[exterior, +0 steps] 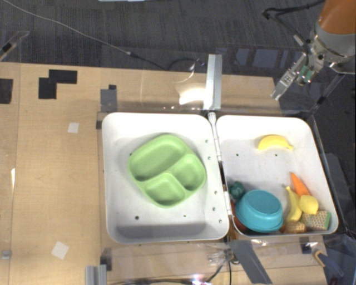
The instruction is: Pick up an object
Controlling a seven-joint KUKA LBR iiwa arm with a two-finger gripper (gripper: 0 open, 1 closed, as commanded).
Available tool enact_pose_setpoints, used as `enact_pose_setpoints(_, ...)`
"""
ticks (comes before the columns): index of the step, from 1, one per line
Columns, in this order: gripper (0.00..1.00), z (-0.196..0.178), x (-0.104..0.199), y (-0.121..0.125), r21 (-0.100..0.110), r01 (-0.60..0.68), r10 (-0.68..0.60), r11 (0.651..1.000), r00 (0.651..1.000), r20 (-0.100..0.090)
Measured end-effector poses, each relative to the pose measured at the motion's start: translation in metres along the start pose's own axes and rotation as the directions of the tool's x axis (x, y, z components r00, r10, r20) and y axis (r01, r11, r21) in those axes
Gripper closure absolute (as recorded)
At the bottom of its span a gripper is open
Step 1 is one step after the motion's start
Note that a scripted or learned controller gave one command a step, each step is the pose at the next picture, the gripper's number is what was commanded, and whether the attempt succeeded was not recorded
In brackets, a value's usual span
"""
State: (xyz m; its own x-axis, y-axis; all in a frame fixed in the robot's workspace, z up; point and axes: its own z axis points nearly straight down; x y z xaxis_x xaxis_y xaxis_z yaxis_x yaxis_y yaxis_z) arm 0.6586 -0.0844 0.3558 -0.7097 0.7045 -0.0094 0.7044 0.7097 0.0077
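The fingers point(286, 79) hang above the far right corner of the right bin point(245, 129), past its rim and over the table point(50, 167); they hold nothing, and whether they stand wide or narrow cannot be told. Above them the grey wrist rises to the orange band point(337, 15) at the top right. In the right bin, a yellow banana point(275, 143) lies near the far wall. An orange carrot point(300, 184) lies by the right wall, with a second banana point(292, 205) and a yellow lemon point(310, 205) just beyond it toward the near corner. A blue bowl point(260, 210) sits upside down at the near wall, a small dark green piece point(237, 190) just beside it. Left of the right bin, the left bin point(117, 167) carries a green divided plate point(167, 169)
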Motion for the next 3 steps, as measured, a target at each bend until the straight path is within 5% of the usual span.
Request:
enact_pose_setpoints(1,1.00,-0.031,-0.007,0.001,0.002,-0.283,0.283,0.959,0.959,-0.001)
enact_pose_setpoints(2,1.00,0.010,0.007,0.023,0.006,-0.426,0.426,0.905,0.905,-0.003)
enact_pose_setpoints(3,1.00,-0.041,0.014,0.031,0.003,-0.614,0.614,0.789,0.789,0.000)
